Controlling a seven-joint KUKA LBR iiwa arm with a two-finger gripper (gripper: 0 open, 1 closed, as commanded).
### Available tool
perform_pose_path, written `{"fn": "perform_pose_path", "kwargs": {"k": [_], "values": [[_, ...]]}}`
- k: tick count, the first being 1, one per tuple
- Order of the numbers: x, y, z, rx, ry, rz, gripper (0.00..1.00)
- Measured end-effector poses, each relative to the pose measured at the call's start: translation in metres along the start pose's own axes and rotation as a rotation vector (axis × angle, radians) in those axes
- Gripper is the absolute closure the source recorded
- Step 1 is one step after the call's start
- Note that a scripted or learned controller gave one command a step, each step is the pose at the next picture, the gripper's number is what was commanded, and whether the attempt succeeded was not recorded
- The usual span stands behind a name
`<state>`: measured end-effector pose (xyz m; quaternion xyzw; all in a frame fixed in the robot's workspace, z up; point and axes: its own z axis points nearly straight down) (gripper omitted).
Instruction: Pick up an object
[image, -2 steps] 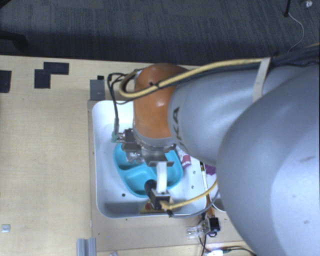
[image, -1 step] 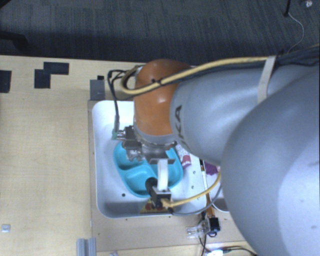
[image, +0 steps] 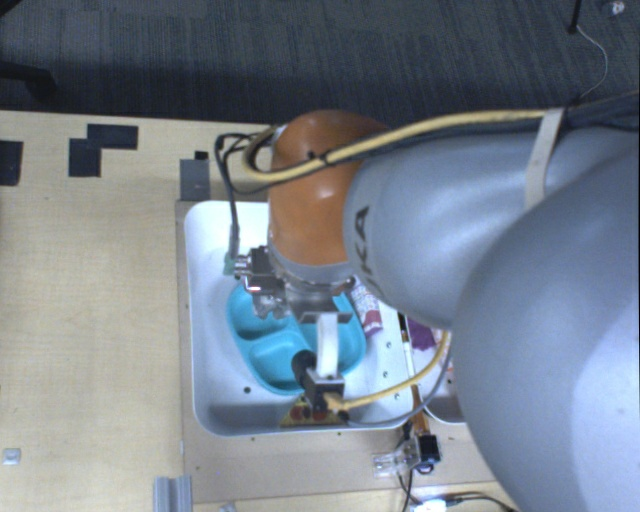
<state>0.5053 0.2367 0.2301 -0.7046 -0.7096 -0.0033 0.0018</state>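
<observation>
Down in the white bin (image: 205, 300) with the tool (image: 283, 305), right over the blue plastic dish (image: 262, 352). Cannot tell the tool's state, apart or together: hidden under the wrist and the orange band (image: 310, 190). No grasp to report. Judging the step in hand as the reach-in for a grasp, with the pick itself not yet done.

Outward from the tool:
- Blue plastic dish, from the bin's middle toward its near edge, hollow side up by the look of it, with a raised rim.
- Just beside it, toward the bin's right edge, a red-and-white patterned item (image: 372, 318), partly under the arm.
- Past that, a purple item (image: 425, 338) near the divide between the bins; cannot tell which bin.
- At the bin's near edge, a small brown-yellow scrap (image: 300, 410), too blurred to name.
- Beyond the bin's left edge, bare tan desk (image: 90, 330).

To do it well:
- Go for the dish's rim wall, not the smooth hollow.
- Keep off the bin's near wall.
- Close firmly and lift straight and slow. Probably light, slick plastic, likely to tip or slip out.
- Check the hold before counting it.
</observation>
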Motion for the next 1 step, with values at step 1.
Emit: {"fn": "perform_pose_path", "kwargs": {"k": [1], "values": [[-0.0026,-0.0187,0.0344,0.003,-0.006,0.007,1.00]]}}
